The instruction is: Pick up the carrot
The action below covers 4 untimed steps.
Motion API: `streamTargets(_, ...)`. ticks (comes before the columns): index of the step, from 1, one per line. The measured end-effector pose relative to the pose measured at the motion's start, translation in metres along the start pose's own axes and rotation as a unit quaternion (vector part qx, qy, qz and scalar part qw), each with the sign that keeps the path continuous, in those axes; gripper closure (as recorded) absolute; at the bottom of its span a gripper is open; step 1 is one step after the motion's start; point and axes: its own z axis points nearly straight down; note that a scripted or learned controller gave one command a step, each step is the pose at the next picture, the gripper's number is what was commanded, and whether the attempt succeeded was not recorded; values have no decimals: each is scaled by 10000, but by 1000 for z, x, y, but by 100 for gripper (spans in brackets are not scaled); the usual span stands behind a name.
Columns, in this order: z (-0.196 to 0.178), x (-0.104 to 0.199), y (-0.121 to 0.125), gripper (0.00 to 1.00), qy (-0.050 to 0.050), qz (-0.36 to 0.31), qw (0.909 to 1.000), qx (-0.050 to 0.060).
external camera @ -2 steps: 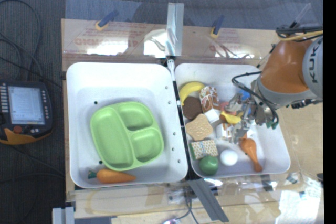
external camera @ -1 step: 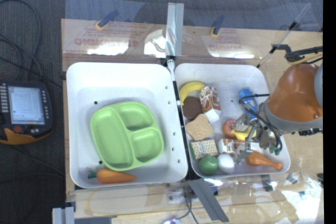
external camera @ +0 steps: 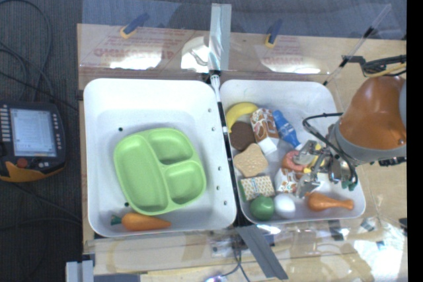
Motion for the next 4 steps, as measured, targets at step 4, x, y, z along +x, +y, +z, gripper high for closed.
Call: streamTargets(4, -196, -18, 60, 100, 211, -1145, 9932, -68)
